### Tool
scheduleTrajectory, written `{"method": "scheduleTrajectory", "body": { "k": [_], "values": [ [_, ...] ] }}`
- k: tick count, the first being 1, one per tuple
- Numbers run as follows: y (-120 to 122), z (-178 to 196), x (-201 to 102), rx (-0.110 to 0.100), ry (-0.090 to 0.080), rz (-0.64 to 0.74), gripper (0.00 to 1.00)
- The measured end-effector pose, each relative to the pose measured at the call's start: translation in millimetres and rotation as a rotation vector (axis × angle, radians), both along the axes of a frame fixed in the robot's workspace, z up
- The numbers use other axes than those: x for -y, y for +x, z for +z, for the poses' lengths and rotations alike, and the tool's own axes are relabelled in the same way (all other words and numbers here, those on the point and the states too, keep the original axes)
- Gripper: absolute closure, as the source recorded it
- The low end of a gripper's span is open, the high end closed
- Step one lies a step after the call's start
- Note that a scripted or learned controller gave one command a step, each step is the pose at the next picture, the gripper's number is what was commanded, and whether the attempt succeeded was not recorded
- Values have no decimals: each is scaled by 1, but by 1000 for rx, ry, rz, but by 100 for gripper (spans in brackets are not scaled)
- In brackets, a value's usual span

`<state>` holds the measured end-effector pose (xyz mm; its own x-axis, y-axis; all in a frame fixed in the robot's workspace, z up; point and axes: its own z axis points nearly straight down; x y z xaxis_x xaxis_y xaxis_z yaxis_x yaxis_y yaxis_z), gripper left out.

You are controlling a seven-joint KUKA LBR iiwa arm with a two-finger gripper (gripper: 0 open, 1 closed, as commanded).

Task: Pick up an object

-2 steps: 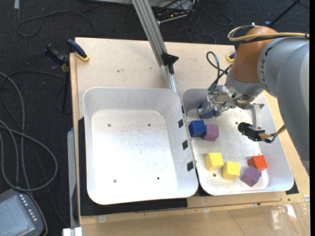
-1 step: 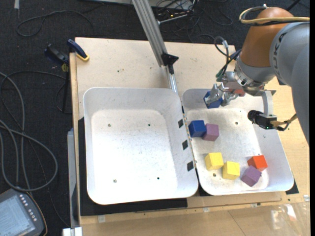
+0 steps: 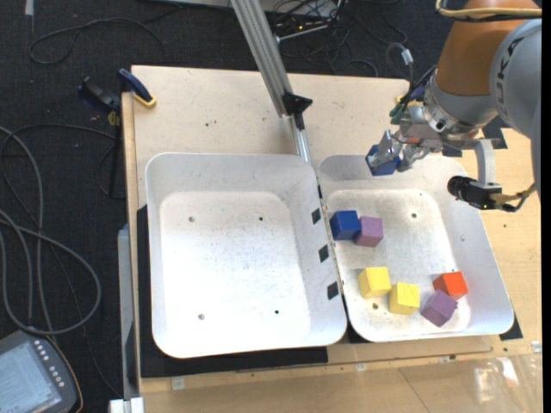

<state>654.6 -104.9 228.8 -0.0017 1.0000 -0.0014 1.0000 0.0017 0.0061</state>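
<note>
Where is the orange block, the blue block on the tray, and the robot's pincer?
orange block [image 3: 450,283], camera view, its top face.
blue block [image 3: 345,224], camera view, its top face.
pincer [image 3: 385,159], camera view, between its fingertips.

Mounted high above the desk [image 3: 224,110], fixed, looking down at a slant. Faces both white bins side by side: left bin [image 3: 164,256] near the middle of the frame, right bin [image 3: 482,265] toward the right side. Far enough back to take in the whole desk top, the dark carpeted floor [image 3: 60,76] with loose cables to the left and behind, and a slanted metal rail [image 3: 263,46] at the top. Arm [image 3: 491,50] entering from the upper right, cropped by the frame edge.
</note>
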Motion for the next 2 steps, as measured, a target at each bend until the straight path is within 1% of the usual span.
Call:
{"method": "scheduleTrajectory", "body": {
  "k": [1, 2],
  "values": [
    [-30, -9, -46, -10, 3, 5, 100],
    [-52, 5, -91, -8, 3, 6, 100]
  ]
}}
